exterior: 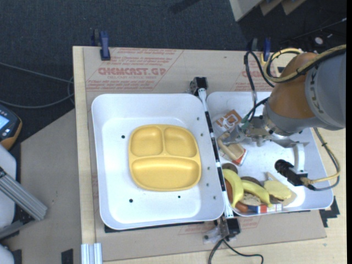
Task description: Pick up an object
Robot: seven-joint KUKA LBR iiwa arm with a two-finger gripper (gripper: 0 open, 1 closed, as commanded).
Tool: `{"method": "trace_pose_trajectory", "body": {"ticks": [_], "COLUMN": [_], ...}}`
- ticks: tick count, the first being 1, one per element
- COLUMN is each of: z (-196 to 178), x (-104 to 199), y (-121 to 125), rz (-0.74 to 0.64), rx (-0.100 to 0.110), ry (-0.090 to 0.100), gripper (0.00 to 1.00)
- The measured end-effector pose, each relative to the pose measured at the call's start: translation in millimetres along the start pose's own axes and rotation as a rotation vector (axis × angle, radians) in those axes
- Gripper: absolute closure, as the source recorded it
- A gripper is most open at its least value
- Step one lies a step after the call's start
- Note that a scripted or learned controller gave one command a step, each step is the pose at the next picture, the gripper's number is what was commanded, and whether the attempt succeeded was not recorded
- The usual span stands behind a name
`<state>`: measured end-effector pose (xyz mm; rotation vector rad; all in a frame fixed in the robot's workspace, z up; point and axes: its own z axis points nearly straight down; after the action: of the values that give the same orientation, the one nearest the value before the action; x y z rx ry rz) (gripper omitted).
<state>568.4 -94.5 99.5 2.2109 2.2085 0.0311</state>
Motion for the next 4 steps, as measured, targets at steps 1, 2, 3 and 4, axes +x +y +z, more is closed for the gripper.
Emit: {"method": "trace_pose_trajectory", "body": {"ticks": [1, 2, 3, 4], "z": [0, 4, 12, 2], "x": [1, -41, 2, 1], "y": [-15, 35, 6, 7], "rz": [0.002, -0.003, -0.003, -0.001], "rx": [-0.017, -0.005, 0.021, 0.019], "ry": [-0.002, -0.005, -0.003, -0.002], "gripper": [0.00, 0.00, 0.00, 1.00]}}
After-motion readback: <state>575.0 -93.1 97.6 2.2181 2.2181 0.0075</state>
